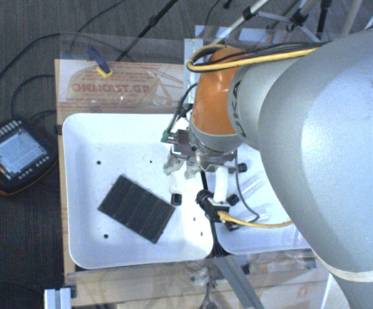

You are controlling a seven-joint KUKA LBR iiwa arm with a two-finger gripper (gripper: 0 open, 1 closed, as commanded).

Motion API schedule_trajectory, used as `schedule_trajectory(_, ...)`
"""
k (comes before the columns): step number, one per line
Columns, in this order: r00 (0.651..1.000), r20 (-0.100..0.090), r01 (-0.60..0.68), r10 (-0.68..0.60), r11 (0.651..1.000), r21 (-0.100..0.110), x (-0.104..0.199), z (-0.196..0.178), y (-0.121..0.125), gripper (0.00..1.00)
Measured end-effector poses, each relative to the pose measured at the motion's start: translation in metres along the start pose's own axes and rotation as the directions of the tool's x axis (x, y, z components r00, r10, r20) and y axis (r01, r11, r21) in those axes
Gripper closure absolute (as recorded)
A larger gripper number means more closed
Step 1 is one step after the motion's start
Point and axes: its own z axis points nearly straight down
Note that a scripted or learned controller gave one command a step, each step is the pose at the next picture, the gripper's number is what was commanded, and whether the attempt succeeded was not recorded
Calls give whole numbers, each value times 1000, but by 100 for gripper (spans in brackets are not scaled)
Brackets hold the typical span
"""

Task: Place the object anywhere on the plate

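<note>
At the frame's far left a black pendant (12, 153) lies off the bench. The dark ridged plate (136, 208) lies lower-centre in the left bin (83, 140). My gripper (189, 185) hangs beside the plate's right corner; its grip I cannot tell.

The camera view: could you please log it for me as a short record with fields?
left bin: white, shallow, holds the plate
plate: dark, flat, rectangular, lying at a slant in the left bin's lower half
arm: grey with an orange band, reaching in from the right
gripper: above the seam between the bins, to the right of the plate
right bin: mostly hidden under the arm
object held: cannot tell
</note>
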Motion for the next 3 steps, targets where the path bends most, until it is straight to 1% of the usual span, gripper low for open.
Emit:
schedule_trajectory(1,978,2,-209,209,978,-3,58,-52,57,100)
schedule_trajectory(2,998,2,68,-68,998,-3,101,-36,93,100)
schedule_trajectory(3,781,3,625,-625,781,-3,153,35,98,100)
